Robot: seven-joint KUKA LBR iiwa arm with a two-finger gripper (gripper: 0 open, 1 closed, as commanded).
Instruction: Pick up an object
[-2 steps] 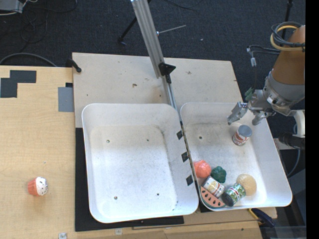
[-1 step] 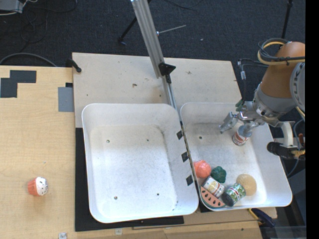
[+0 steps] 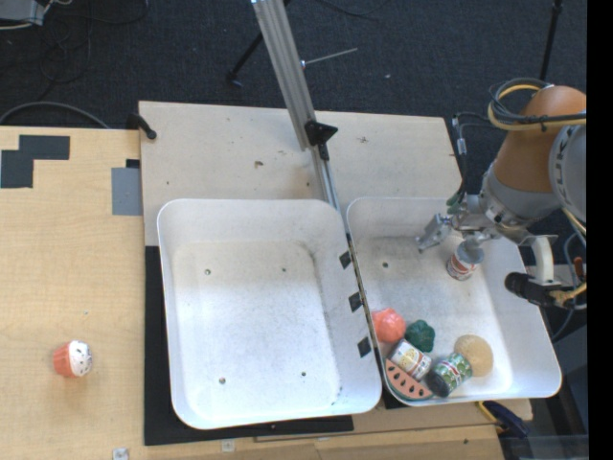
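The arm reaches in from 3 o'clock, and its pincer point(image 3: 466, 241) hangs over the top part of the right bin point(image 3: 522, 377). Just under it is a small can point(image 3: 463, 262), grey with a red band. The can seems to sit right at the pincer tips, but I cannot tell if the pincer is open or closed, or if it has the can.

The other things lie in a heap at the bin's 6 o'clock corner. There is an orange ball point(image 3: 388, 325), a dark green lump point(image 3: 420, 334), a little jar point(image 3: 411, 359), a tan round thing point(image 3: 473, 354), a green bottle point(image 3: 448, 373) and a watermelon slice toy point(image 3: 409, 385). They touch each other.

The left bin point(image 3: 182, 257) is at 9 o'clock from the pincer. A small red and white toy point(image 3: 73, 359) sits far away on the wooden desk point(image 3: 57, 257), at 8 o'clock.

I think the can is the thing to pick. It looks small, light and hard. It will not squash, but its round sides may be slippery. It looks best to pinch it across the middle, one tip on each side. If it is pinched too near the top, it could tip over or slide out.
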